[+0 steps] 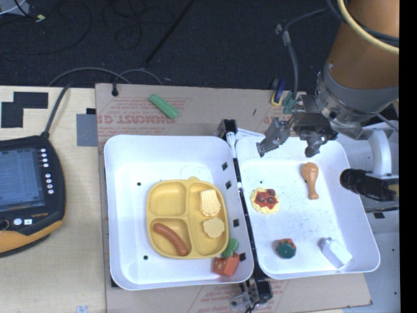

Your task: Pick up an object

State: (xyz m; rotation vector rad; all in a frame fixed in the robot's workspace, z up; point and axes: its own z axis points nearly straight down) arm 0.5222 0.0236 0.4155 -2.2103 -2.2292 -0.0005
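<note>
My gripper (291, 143) hangs over the far edge of the right bin (365, 266), open, with nothing between its fingers. Below it in that bin lie a toy chicken drumstick (311, 178), a yellow piece with red topping (265, 201), a small green and red toy (285, 248) and a white object (333, 252). The drumstick is nearest, just in front of the right finger. The left bin (124, 175) holds a yellow divided plate (171, 197) bearing a sausage (171, 238), ridged chips (210, 203) and a round biscuit (214, 227).
A red and green toy (225, 263) sits at the left bin's near right corner. A green block (163, 106) lies on the cardboard behind the bins. An orange-edged control tablet (26, 188) rests at the far left.
</note>
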